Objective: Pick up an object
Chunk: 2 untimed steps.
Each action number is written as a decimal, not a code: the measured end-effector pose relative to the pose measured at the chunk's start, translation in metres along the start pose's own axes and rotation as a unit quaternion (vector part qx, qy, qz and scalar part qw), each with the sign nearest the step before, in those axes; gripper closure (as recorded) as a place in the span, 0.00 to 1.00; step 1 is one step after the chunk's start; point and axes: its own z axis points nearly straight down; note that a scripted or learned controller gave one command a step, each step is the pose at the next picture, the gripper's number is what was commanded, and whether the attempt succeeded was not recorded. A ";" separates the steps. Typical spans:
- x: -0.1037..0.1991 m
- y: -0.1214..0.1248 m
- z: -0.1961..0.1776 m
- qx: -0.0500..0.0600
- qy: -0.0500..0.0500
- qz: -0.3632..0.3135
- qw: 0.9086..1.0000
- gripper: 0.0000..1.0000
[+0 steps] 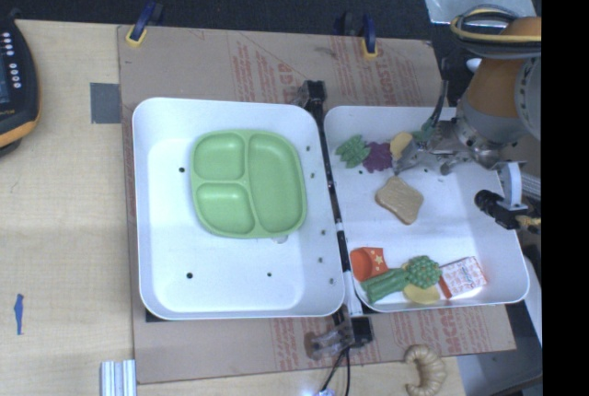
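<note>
Tan bread slice [399, 200], lying flat

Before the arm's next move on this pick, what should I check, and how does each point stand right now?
1. Gripper over the right bin: ok, at its far edge.
2. Target close by: ok, the yellow piece and purple grapes lie just beside it.
3. Object between the fingers: cannot tell.
4. Bread slice clear of neighbours: ok, it lies apart.
5. Near-corner pile separable: not ok, broccoli, red piece and carton crowd together.
6. Green plate out of the way: ok, in the left bin.
</note>
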 end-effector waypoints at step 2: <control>0.022 -0.070 -0.010 0.004 0.000 0.001 1.000 0.00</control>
